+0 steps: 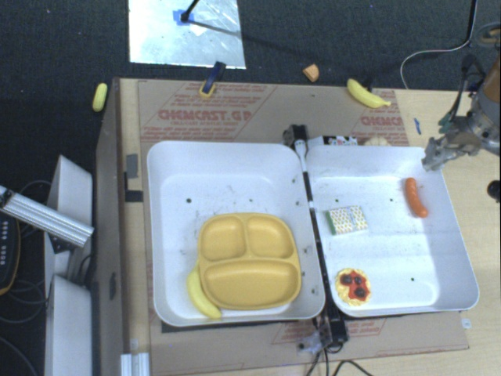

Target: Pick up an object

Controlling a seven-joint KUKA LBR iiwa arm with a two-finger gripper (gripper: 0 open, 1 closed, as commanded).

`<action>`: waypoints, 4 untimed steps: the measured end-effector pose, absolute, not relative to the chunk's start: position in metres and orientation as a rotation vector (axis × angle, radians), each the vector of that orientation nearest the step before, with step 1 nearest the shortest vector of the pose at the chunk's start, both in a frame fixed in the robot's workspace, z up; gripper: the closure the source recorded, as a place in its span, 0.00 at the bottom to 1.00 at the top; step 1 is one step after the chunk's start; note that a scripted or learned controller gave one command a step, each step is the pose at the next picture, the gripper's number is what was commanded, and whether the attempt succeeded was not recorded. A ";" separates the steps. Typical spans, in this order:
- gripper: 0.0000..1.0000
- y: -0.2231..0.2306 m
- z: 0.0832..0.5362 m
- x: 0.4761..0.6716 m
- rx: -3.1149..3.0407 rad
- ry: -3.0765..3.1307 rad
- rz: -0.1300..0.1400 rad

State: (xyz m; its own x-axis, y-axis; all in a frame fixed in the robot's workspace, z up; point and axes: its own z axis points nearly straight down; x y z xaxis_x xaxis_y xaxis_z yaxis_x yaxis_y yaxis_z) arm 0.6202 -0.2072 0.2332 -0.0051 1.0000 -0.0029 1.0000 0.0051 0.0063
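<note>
Camera view: fingers (435,157) above right bin's (454,233) far corner, near sausage (416,197).

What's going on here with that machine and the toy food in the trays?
A robot arm reaches in from the right; its gripper hovers at the upper right corner of the right bin, with nothing visibly held. That bin holds an orange sausage, a small patterned block and a little pizza. The left bin holds a yellow divided plate with a banana at its lower left edge. Nothing looks picked up yet.
</note>
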 end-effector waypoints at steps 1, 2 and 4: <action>1.00 -0.196 0.226 0.639 2.215 2.224 0.003; 1.00 -0.199 0.188 0.669 2.215 2.225 0.002; 0.00 -0.206 0.211 0.669 2.215 2.222 0.003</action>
